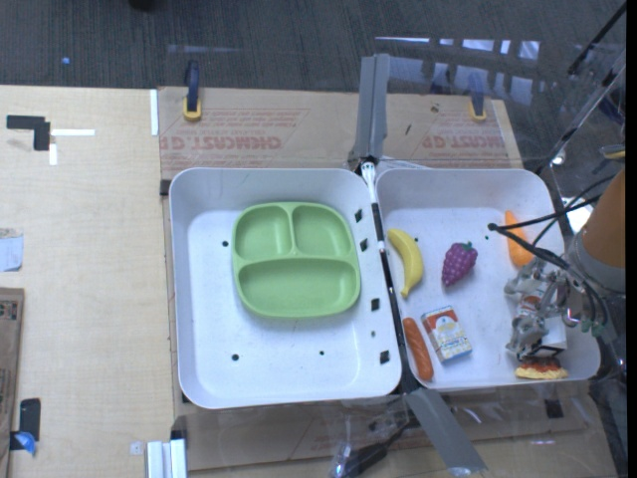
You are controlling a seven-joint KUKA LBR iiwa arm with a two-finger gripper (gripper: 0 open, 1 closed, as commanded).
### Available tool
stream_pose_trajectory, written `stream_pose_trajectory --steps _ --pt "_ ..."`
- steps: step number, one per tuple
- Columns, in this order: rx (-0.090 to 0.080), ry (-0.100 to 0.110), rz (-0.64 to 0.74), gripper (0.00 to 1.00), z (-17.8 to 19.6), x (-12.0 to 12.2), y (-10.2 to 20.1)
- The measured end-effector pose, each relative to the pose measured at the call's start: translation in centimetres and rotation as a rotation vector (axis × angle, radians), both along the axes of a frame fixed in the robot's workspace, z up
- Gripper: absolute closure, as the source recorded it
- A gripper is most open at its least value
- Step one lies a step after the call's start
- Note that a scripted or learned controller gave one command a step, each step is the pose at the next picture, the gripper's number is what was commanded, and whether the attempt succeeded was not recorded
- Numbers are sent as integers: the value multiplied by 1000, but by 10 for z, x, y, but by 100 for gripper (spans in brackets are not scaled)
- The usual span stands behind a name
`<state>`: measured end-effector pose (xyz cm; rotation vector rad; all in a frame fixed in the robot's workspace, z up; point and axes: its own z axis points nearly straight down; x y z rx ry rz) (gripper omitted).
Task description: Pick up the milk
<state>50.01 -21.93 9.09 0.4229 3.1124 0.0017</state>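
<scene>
Two white bins sit side by side on the wooden counter (80,267), with brown cardboard under them. In the right bin (438,192), the little milk carton (447,334) lies near the front edge. It is white and blue with an orange picture on it. Nothing is touching it on top. Just to its left, a hot dog (418,349) lies along the bin's left wall. Behind the milk there is a yellow banana (406,260) and a bunch of purple grapes (458,263), a bit apart from each other. Over by the right wall, the gripper (537,317) hangs low in the bin, well away from the milk. I cannot tell if its fingers are open or closed. A slice of pizza (541,370) lies just under the gripper, and something orange (518,245) sits behind it. The left bin (199,366) has a green plate (296,259) with three parts.
</scene>
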Motion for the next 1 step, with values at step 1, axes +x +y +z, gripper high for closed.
stream_pose_trajectory --steps 1 --pt "-1 -4 98 0 1 64 12"
